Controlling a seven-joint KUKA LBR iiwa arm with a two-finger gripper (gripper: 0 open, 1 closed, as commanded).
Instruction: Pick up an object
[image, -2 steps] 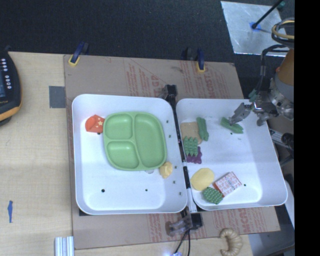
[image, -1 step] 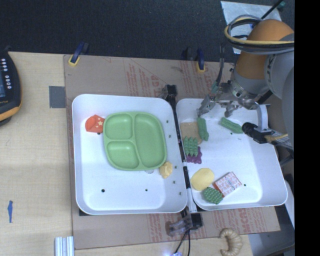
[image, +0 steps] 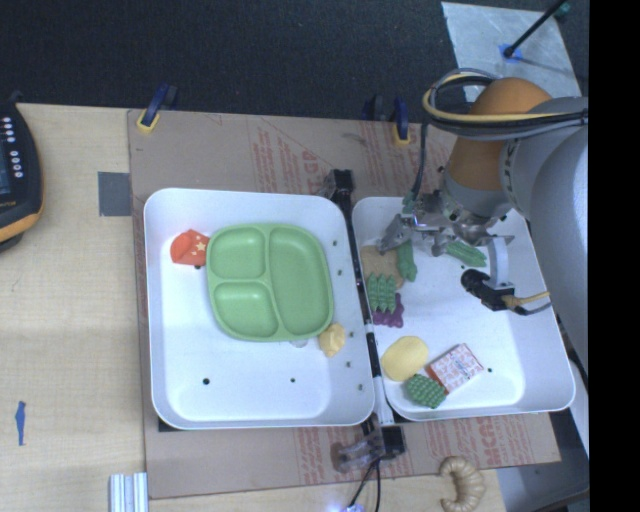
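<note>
- Camera view: my pincer (image: 405, 232) hangs low at the right bin's (image: 540, 390) far-left corner; whether it is released or clenched I cannot tell.
- A green pod-shaped toy (image: 406, 263) lies just below it.
- A green divided plate (image: 270, 281) sits in the left bin (image: 180, 390).

Two white bins: left bin (image: 180, 385), right bin (image: 520, 385). In the left, a pale green divided plate (image: 270, 282), a red-orange piece with a yellow star mark (image: 188, 247), a small yellow lump (image: 332, 340). In the right, a yellow round item (image: 404, 357), a dark green ridged block (image: 425, 391), a pink-red and white printed packet (image: 458, 367), a green ribbed piece (image: 381, 292), something purple (image: 390, 317), possibly grapes, too blurred to confirm. Grey arm (image: 545, 170) with orange band (image: 505, 105). Brown cardboard (image: 250, 150) with faint red print, tan bench (image: 60, 330), blue clamps (image: 155, 105).
</note>
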